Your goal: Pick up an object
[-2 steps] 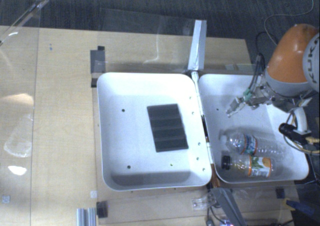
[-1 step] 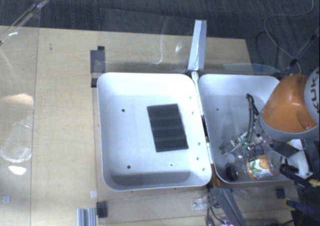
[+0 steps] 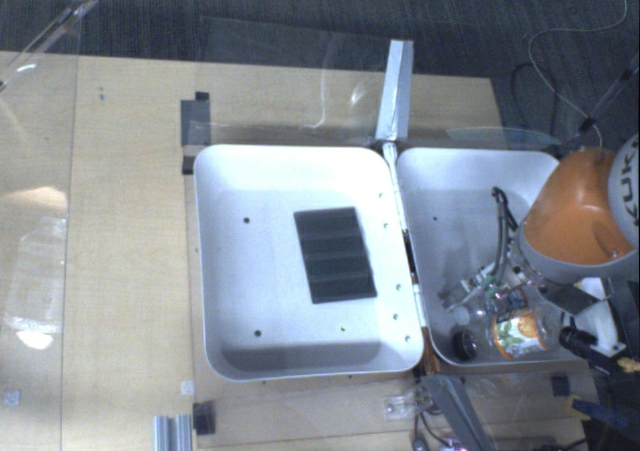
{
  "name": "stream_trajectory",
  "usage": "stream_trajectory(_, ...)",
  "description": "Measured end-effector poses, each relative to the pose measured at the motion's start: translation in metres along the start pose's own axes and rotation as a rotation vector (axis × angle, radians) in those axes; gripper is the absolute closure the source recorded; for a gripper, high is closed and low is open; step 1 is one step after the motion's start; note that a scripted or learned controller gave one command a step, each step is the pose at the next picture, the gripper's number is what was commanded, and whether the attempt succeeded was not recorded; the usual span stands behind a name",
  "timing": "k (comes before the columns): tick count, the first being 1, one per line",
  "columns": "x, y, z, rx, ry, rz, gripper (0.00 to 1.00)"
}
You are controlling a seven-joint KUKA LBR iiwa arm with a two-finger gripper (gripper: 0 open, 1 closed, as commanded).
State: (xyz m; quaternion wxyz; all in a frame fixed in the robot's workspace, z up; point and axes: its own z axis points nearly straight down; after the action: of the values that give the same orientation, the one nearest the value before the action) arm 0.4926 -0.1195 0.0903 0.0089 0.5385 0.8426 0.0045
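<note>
White left bin (image 3: 225, 239) holds dark ribbed rectangular pad (image 3: 335, 254), lying flat near centre. Right bin (image 3: 440, 199) on wooden surface (image 3: 120, 239) holds arm (image 3: 578, 214), orange band visible, low over near right corner. Jaws (image 3: 492, 291) amid clutter; spread or pressed together: cannot tell. Small object with orange-green label (image 3: 517, 332) just beside jaws, black round item (image 3: 463, 343) near front wall.

Set high above the wooden bench (image 3: 120, 269), looking down at a slant on both white bins (image 3: 230, 339), far enough back to take in dark floor beyond the bench.
</note>
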Motion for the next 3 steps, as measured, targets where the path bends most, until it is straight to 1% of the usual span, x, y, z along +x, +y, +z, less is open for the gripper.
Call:
stream_trajectory(1,0.002,0.005,-0.012,-0.008,0.002,-0.002,1.0)
stream_trajectory(2,0.002,0.005,-0.012,-0.008,0.002,-0.003,0.0)
stream_trajectory(3,-0.006,0.061,0.002,0.005,0.004,0.131,0.0)
